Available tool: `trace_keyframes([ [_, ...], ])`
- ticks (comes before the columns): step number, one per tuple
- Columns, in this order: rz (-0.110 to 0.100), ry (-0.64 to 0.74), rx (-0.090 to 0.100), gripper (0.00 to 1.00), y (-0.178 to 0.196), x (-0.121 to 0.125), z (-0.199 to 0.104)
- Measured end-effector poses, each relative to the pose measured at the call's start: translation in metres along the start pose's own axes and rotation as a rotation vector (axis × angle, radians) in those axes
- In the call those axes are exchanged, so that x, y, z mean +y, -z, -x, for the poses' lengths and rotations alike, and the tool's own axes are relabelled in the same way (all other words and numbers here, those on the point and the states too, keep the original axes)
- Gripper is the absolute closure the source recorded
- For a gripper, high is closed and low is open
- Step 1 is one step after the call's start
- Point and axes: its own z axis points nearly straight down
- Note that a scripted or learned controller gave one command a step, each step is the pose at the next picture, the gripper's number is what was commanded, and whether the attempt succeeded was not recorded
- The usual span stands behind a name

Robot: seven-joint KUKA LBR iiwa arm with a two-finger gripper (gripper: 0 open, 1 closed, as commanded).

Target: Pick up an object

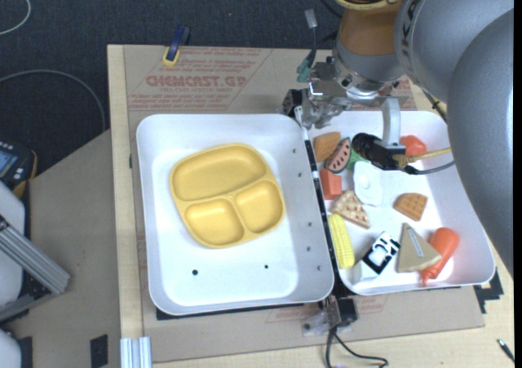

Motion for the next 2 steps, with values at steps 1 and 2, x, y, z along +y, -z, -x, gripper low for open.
trace_keyframes([
  [1, -0.007, -0.003, 0.0, 1.0, -0.0003, -0.0067, 0.0011],
  [2, -0.006, -0.004, -0.001, 1.0, -0.0007, -0.0051, 0.0037],
])
